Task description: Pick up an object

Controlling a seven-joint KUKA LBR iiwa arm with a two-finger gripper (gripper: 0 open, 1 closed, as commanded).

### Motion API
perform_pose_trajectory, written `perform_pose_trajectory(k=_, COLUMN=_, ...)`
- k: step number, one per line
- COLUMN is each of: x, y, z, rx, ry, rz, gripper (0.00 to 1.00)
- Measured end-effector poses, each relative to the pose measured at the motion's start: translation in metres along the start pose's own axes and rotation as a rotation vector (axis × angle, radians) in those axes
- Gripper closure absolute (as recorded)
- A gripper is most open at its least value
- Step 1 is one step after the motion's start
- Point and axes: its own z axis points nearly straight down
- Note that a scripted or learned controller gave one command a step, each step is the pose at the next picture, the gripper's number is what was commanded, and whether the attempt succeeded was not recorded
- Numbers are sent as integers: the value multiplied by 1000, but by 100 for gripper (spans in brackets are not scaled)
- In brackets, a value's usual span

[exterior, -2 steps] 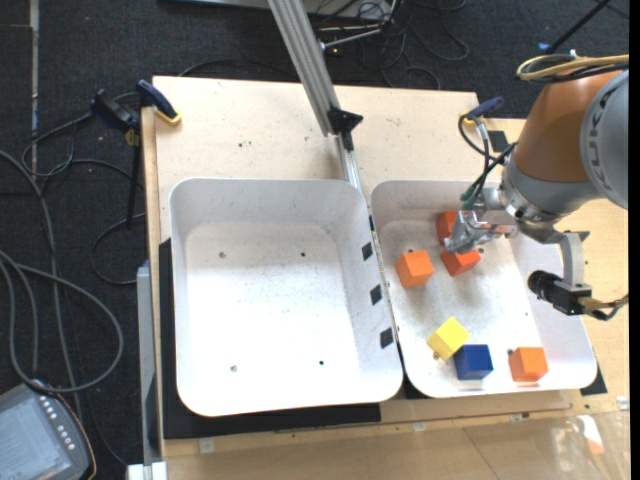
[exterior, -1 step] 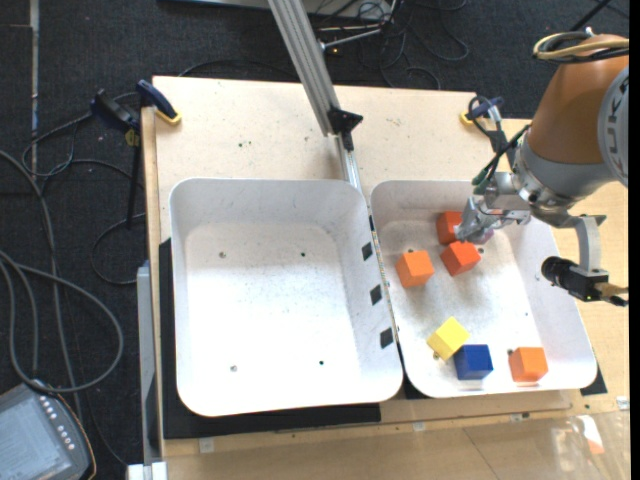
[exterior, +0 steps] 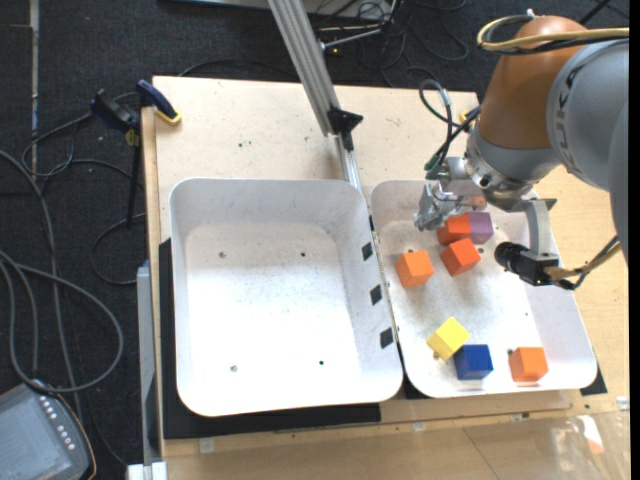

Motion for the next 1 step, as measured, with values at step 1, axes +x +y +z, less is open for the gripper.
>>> perform_pose_trajectory(k=1, x=46, y=10, z=-8, rx=1, ry=0, rz=1, gripper=100)
